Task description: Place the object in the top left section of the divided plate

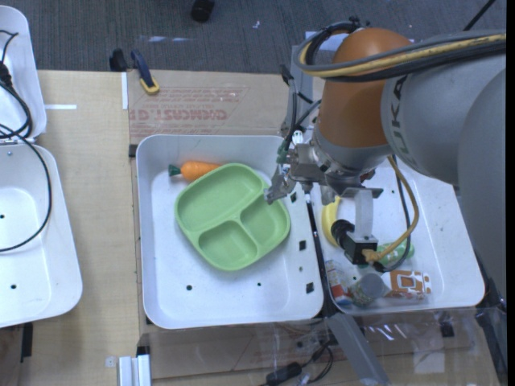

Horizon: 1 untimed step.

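Observation:
A light green divided plate (232,214) lies tilted in the left bin (153,248), with one large section and two smaller ones. An orange toy carrot (198,169) with a green top rests on the bin floor, touching the plate's upper left rim. My gripper (280,186) hangs over the plate's right edge, near the divider between the two bins, under the orange wrist band (362,87). Nothing is visible in it, and the arm hides much of the area just behind it.
The right bin (451,215) holds a yellow banana-like item (329,220), a green piece (400,251), a grey object (370,285) and an orange-white toy car (407,283). Cardboard (209,107) lies behind the left bin. White trays (32,248) with cables sit at far left.

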{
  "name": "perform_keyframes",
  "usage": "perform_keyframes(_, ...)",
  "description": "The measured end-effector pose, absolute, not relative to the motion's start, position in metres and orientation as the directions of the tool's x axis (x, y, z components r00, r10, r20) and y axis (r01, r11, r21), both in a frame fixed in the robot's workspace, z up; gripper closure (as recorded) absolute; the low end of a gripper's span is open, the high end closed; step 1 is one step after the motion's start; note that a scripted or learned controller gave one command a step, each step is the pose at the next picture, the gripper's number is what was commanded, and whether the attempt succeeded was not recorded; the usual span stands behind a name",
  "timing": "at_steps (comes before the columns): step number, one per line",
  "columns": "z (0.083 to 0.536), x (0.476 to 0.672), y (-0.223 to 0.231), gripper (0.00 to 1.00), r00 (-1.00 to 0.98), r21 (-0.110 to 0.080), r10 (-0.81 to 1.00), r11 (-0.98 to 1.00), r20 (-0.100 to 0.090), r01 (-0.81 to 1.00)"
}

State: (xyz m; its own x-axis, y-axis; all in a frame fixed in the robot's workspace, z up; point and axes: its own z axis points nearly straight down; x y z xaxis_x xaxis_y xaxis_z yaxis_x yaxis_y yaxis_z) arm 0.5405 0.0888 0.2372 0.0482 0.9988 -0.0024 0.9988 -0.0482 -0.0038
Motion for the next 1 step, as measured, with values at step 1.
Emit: perform_keyframes(1,0.2438,0.5411,0.0877,1.00,0.048,-0.009,0.999,-0.048,-0.005,0.999)
